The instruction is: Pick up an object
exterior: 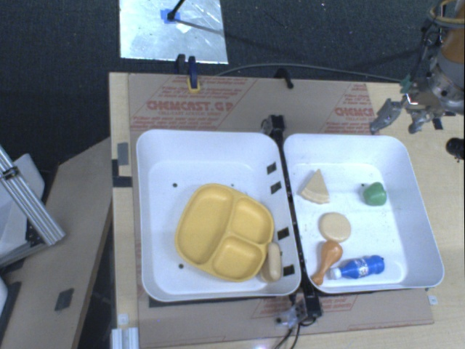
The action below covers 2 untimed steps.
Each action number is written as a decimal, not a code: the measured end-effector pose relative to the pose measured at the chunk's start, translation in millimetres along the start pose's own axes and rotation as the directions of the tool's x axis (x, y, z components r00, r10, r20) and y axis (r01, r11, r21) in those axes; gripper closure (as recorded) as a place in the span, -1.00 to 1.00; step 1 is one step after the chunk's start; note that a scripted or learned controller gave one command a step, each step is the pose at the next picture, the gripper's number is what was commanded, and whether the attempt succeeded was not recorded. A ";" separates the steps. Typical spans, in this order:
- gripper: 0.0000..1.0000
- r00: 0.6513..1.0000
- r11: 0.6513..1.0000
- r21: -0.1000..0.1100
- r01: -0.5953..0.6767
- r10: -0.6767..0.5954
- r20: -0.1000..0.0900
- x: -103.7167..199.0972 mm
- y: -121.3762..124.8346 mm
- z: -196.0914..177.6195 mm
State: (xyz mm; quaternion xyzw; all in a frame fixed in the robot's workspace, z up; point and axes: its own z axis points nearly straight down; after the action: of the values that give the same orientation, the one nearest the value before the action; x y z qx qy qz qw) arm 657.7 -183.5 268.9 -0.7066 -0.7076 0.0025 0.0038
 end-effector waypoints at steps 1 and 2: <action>-1.00 1.000 1.000 -0.011 0.002 -0.002 0.003 0.6 1.9 -7.5; -1.00 1.000 1.000 -0.008 0.005 -0.005 0.002 8.9 8.5 42.0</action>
State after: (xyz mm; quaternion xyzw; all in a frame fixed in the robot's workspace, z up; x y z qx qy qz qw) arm 665.8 -174.5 226.9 -0.7049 -0.7093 0.0003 0.0002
